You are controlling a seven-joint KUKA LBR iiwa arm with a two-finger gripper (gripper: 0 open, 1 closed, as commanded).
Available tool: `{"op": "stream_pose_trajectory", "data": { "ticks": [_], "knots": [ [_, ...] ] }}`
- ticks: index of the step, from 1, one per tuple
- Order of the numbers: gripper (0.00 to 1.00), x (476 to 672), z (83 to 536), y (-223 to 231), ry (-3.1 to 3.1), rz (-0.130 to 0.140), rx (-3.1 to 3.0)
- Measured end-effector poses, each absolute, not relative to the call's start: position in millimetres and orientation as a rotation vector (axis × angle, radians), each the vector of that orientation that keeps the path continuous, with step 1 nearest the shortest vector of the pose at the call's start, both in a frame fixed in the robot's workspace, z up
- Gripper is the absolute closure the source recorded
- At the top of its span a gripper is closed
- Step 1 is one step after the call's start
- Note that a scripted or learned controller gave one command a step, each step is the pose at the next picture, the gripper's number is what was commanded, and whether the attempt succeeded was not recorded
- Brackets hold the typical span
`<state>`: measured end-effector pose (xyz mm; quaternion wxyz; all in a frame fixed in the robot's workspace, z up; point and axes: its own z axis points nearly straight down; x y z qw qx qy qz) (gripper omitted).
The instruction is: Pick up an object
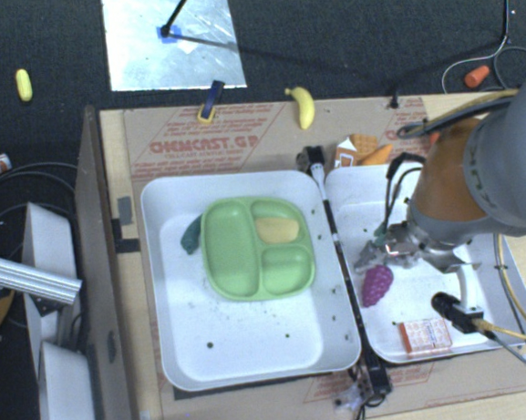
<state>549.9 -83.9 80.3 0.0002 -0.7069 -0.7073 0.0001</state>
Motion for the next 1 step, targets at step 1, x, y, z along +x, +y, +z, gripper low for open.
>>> {"op": "stream_pose_trajectory", "data": {
  "ticks": [1],
  "knots": [
    [0.0, 610.6, 85.6, -115.6, -2.232, -0.006, -2.222]
  ]
}}
